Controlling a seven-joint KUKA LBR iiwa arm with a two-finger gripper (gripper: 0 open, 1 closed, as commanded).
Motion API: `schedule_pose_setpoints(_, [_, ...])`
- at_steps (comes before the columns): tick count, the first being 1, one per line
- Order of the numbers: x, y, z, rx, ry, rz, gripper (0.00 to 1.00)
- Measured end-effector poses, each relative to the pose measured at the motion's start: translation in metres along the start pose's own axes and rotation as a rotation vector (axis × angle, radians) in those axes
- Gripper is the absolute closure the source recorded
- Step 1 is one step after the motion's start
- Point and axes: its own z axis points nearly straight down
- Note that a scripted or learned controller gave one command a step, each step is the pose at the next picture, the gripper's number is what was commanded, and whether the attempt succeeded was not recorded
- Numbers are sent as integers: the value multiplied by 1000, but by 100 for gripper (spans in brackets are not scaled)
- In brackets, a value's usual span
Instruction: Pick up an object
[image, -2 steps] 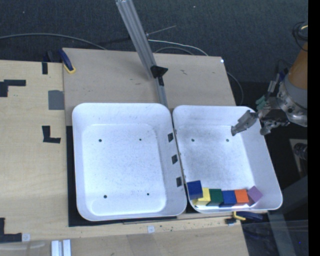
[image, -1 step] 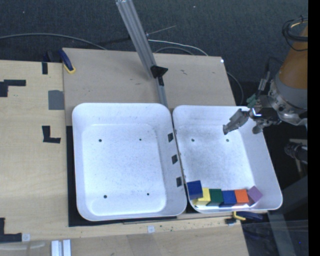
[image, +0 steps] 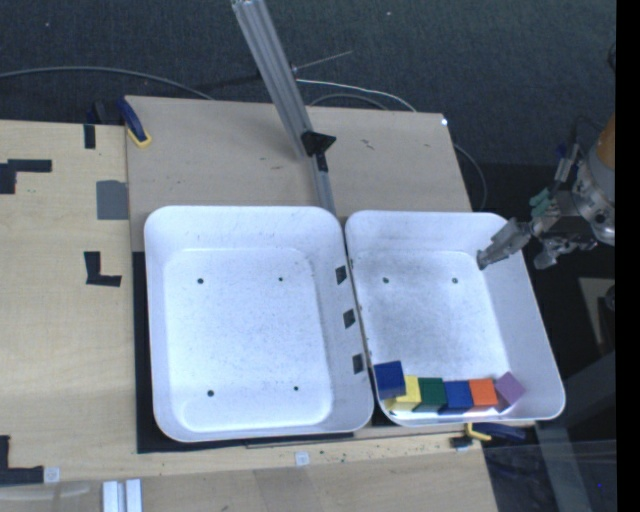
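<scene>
Several small blocks lie in a row along the near wall of the right bin (image: 440, 300): a blue block (image: 389, 377), a yellow block (image: 405, 398), a green block (image: 431, 391), a second blue block (image: 458, 396), an orange block (image: 483, 392) and a purple block (image: 509, 387). My gripper (image: 521, 256) hangs over the right bin's far right rim, well away from the blocks. Its fingers are spread open with nothing between them.
The left bin (image: 245, 320) sits beside the right one, with black clips along the shared wall. A slanted metal pole (image: 283, 85) rises behind the bins. A blue and yellow clamp (image: 134, 122) lies far left on the bench, and another clamp (image: 490, 433) lies at the near edge.
</scene>
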Motion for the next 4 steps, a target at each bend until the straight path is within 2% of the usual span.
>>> schedule_pose_setpoints(1, [2,1,-9,1,1,-4,100])
schedule_pose_setpoints(2, [-1,72,115,8,2,-4,100])
schedule_pose_setpoints(3, [12,102,168,5,1,-4,100])
schedule_pose_setpoints(4, [24,119,159,0,1,-4,100])
